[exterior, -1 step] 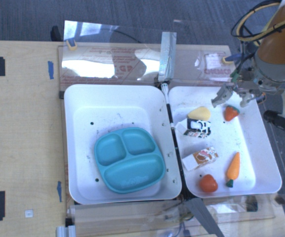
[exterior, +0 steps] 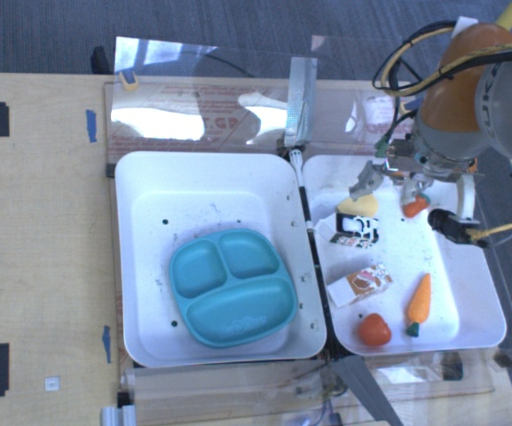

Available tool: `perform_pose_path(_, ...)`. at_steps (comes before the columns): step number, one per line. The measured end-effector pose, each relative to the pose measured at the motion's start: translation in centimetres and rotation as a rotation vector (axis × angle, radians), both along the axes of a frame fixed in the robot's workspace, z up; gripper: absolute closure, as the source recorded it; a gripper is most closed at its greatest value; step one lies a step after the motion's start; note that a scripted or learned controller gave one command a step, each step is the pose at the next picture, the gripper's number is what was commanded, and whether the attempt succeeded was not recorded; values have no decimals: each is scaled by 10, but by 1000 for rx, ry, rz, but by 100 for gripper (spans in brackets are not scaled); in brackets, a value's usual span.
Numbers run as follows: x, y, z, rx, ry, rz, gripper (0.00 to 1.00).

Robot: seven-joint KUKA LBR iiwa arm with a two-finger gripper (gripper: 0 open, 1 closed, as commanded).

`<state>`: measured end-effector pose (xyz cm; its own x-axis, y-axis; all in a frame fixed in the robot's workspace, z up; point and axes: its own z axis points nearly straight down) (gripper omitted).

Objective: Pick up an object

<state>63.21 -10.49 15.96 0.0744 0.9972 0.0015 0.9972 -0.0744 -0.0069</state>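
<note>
Glossy white plastic bins; matt teal plastic plate; pale wood bench.

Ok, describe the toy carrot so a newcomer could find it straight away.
Start at the right bin, the one without the blue plate. Look along its near right side: the carrot lies there, a slim orange cone with a green tip pointing toward the front rim. The red tomato just to its left is round, and the snack packet is flat.
</note>
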Motion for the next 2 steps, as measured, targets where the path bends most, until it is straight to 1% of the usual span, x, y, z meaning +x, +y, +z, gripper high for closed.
perform_pose_path(1, 1, -1, 2, -1, -4, -1, 0)
perform_pose_path(2, -83, 3, -62, -1, -4, -31, 0)
